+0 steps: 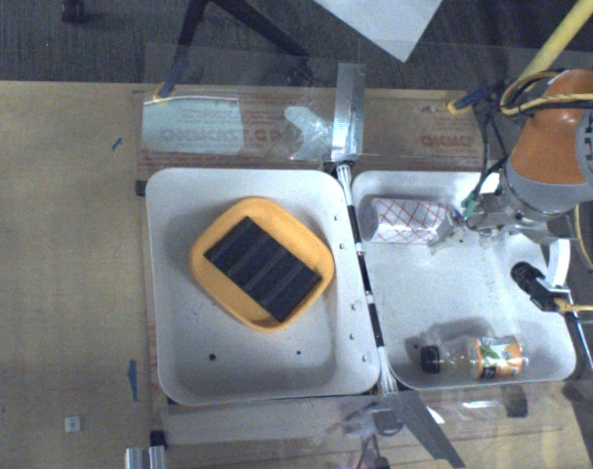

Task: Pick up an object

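Overhead slanted view of the two-bin bench at one instant of a pick attempt. The left bin (169, 262) holds a single item: a yellow, rounded-square object with a dark ribbed top (262, 262), lying flat near the bin's centre and turned so its corners point toward 1 and 7 o'clock. Its low, broad shape suggests it would rest stably where it lies.

The right bin (443, 291) holds two candidates for the task. A white cylinder with a red lattice print (403, 219) lies on its side along the bin's 11 o'clock wall, which probably stops it from rolling. A clear bottle with a dark cap and an orange label (469, 357) lies on its side near the 6 o'clock edge, cap toward 9 o'clock; the sloping bin wall there likely holds it in place.

The arm (550, 149) enters from 3 o'clock, its wrist hanging over the bin's 2 o'clock corner. The gripper (467, 221) sits just beside the cylinder's 3 o'clock end, apparently lined up on that item; nothing can be seen between its fingers, and whether they are spread or pressed together cannot be told, since wrist hardware and cables clutter that spot. The pick is judged not yet done.
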Robot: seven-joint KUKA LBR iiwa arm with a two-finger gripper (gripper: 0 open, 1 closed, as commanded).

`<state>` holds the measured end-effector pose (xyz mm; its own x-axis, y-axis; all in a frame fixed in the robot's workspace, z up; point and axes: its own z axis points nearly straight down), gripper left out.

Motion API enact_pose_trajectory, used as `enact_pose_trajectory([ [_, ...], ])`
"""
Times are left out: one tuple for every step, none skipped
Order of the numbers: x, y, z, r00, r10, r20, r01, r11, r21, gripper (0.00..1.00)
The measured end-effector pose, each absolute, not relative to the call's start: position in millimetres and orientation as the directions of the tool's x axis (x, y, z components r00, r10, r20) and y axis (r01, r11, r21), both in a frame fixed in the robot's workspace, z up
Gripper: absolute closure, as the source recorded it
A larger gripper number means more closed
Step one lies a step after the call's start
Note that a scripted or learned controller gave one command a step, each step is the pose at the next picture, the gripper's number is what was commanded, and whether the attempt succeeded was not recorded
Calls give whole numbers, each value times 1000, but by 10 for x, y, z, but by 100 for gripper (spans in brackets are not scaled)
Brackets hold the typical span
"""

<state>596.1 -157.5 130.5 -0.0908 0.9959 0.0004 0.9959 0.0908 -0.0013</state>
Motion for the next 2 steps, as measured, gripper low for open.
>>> enact_pose_trajectory([
  [6348,-1449,1017,-534,846,-5,846,533,-26,0],
  [6507,-1510,905,-493,870,27,867,494,-67,0],
])
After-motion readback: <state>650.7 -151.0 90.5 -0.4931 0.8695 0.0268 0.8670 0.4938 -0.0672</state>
